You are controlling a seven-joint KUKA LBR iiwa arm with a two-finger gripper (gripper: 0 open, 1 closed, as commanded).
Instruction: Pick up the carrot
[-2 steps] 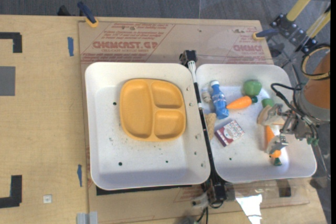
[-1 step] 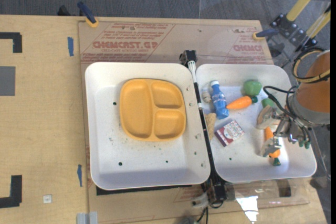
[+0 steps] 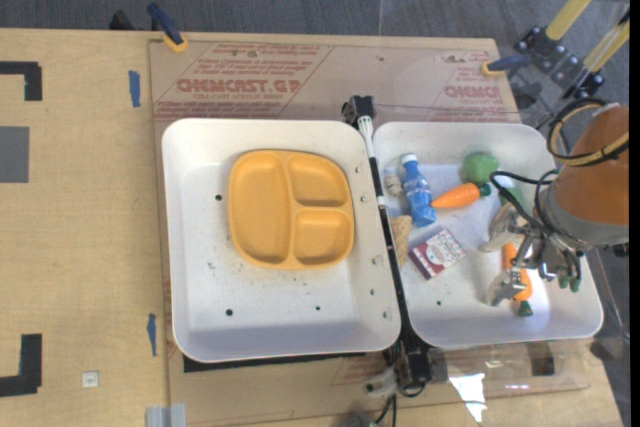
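The small orange plastic carrot with its green tip lies free in the right-hand white bin, just below the green ball. The tool hangs at the carrot's four o'clock; I cannot tell its state. It's the approach step: next comes travelling toward ten o'clock and descending over the carrot.

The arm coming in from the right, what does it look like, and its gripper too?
The arm shows a broad orange band with grey beneath it. Black cables loop around it. The gripper below is a cluster of silvery metal parts with orange and green bits, over the right bin.
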